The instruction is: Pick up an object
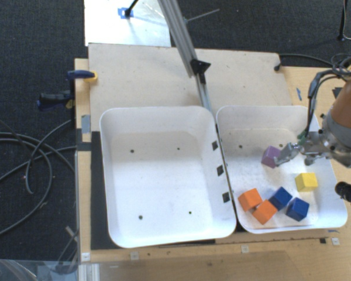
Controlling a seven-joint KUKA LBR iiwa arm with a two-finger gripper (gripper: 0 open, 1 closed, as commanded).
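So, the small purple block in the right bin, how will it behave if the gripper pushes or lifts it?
The small purple block looks rigid and flat-faced, so it would probably slide, not roll. It seems light for its size, so a push from the gripper beside it may skid it across the smooth white right bin. Its flat sides should suit a two-finger grasp.

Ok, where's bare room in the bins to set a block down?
The left bin has open floor wall to wall. In the right bin, only the far strip is free. Its near end is crowded: purple block at the tool, yellow block, orange blocks, blue blocks.
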